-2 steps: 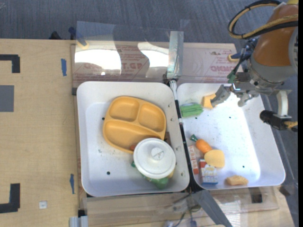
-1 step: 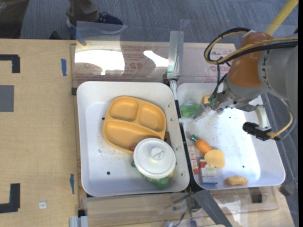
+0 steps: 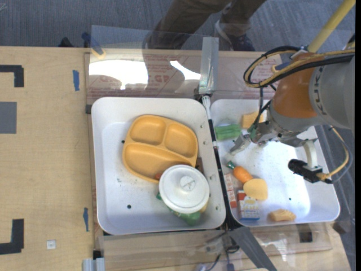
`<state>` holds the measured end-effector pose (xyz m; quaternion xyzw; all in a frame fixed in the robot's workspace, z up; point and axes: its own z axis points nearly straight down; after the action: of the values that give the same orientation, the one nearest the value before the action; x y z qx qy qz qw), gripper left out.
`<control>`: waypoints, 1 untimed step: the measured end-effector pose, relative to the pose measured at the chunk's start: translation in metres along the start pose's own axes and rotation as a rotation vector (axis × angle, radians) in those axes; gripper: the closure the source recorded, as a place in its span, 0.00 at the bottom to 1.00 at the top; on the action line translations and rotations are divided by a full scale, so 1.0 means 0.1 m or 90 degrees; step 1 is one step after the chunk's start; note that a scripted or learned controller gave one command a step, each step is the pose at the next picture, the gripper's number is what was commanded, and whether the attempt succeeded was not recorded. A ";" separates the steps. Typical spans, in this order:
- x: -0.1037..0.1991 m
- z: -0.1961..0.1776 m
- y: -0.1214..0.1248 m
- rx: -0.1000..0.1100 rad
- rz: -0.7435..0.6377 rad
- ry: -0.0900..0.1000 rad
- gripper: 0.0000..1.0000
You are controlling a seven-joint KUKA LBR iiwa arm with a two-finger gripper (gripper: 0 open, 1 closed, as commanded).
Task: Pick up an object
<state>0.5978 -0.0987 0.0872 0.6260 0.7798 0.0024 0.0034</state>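
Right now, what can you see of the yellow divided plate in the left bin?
The yellow divided plate looks like smooth matte plastic, with rounded corners and three compartments. It lies flat, turned at a slant, in the far half of the left bin. A white lidded container covers its near right corner. The compartments look bare.

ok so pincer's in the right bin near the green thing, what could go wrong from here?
1. The pincer sits between the green item and the carrot, near the bin divider; a descent could clip the wall.
2. Carrot, yellow lemon-like piece and small box lie bunched together; a grab there may nudge neighbours rather than take one.
3. The green item lies flat against the divider, leaving little room for a finger on that side.
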 end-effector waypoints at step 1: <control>-0.61 0.02 0.32 0.001 -0.076 -0.001 0.00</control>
<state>0.6421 -0.1517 0.0860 0.5787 0.8156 0.0010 0.0034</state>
